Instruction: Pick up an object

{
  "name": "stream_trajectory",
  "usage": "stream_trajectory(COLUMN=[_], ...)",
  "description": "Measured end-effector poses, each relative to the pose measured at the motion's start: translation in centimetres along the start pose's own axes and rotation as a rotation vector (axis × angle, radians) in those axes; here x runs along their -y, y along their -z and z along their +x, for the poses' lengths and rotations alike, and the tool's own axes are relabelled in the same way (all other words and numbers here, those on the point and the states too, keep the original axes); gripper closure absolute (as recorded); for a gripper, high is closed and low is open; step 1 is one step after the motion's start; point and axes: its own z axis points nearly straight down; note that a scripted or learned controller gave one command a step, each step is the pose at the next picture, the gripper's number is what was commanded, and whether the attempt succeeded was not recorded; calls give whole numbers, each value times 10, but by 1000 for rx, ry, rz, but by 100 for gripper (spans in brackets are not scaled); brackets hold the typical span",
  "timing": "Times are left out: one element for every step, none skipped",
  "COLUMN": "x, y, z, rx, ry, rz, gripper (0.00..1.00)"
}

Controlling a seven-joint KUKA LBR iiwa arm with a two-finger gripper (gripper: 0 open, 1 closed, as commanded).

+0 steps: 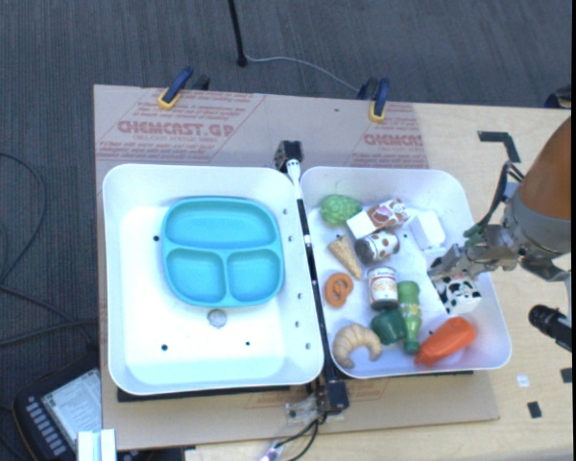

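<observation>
Hovering over the right bin's (480,209) right side, gripper (453,267); finger state cannot be told, nothing seen held. Just below it: black-and-white cow toy (459,294). Beneath that: orange carrot (445,340). Leftward: jar (383,286), croissant (356,342). Left bin (134,257): blue divided plate (223,250).

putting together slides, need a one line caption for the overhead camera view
KUKA arm's gripper at the right bin of toy food, near a carrot; blue tray in the left bin.
</observation>
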Motion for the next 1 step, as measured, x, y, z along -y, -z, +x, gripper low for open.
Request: stream_trajectory(x=[-1], y=[9], z=[0], rx=[0], ry=[1], rz=[-1], gripper=[100])
